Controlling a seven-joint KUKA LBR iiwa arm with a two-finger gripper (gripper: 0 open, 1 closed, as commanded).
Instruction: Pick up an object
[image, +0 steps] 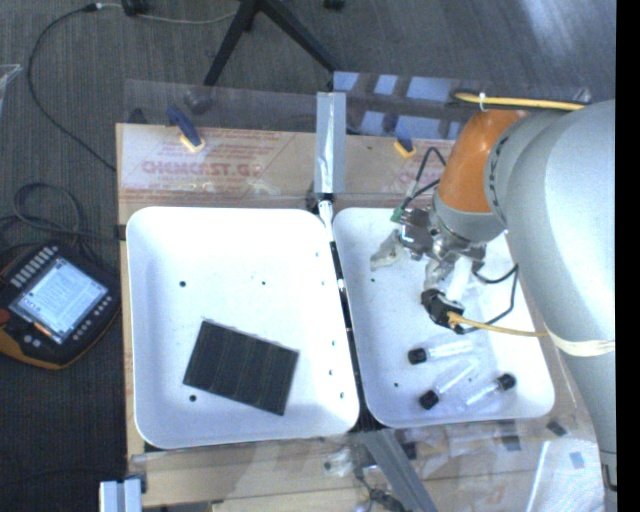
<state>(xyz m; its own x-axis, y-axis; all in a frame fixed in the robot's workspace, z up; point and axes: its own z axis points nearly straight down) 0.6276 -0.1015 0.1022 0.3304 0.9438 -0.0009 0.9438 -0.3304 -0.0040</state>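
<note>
Camera view: the tool (432, 262) hangs over the upper part of the right bin (372, 330), below the arm's orange band (478, 175). Its state cannot be told from this angle. Three clear vials (458, 376) with black caps lie below the tool on the bin floor. Well left of the tool, a black panel (241, 366) lies flat in the left bin (160, 250).

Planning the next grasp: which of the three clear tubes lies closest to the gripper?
The uppermost tube, its black cap pointing left; the other two lie lower, toward the right bin's front edge.
</note>
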